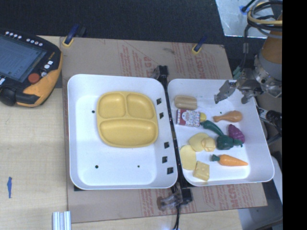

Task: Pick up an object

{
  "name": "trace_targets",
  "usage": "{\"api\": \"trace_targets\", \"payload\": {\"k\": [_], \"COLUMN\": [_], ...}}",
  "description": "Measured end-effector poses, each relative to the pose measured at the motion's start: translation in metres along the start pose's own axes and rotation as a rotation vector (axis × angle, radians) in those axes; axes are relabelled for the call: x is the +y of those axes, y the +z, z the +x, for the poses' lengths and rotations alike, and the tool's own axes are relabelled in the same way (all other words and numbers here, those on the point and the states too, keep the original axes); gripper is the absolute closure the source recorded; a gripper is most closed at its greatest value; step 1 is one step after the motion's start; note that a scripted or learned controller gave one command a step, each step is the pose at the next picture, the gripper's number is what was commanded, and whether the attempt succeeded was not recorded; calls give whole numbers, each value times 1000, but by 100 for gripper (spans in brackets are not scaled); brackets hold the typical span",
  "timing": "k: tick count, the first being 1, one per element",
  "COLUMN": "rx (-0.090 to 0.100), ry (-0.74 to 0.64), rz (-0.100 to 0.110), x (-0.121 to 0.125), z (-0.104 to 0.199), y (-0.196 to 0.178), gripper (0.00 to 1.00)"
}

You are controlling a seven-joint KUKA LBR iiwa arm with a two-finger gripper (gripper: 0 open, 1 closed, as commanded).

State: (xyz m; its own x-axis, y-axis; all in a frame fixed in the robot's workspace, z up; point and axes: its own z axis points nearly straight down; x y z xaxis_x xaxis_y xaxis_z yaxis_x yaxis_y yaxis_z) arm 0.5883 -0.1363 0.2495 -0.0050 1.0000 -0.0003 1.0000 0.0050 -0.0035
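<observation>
My gripper (235,94) hangs over the far right part of the right bin (259,171), its two fingers spread apart and open, nothing between them. Just below it lies a toy chicken drumstick (229,116). Further in the bin are a bread roll (185,102), a small red-and-white carton (188,118), a purple eggplant (235,132), a green vegetable (219,136), a carrot (230,160), a cheese wedge (201,171) and pale yellow pieces (201,142).
The left bin (81,171) holds a yellow divided plate (127,118). A teach pendant (26,68) lies at the far left on the bench. Clamps (163,72) join the bins in the middle.
</observation>
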Motion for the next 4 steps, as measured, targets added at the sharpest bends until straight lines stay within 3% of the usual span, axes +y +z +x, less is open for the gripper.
{"api": "trace_targets", "payload": {"k": [1, 2, 3, 4], "rx": [-3, 2, 0, 1], "ry": [0, 1, -2, 4], "rz": [-8, 6, -6, 5], "x": [3, -53, 1, -71], "z": [-58, -40, -33, -41], "y": [134, 159, 157, 157], "gripper": [0, 0, 0, 0]}}
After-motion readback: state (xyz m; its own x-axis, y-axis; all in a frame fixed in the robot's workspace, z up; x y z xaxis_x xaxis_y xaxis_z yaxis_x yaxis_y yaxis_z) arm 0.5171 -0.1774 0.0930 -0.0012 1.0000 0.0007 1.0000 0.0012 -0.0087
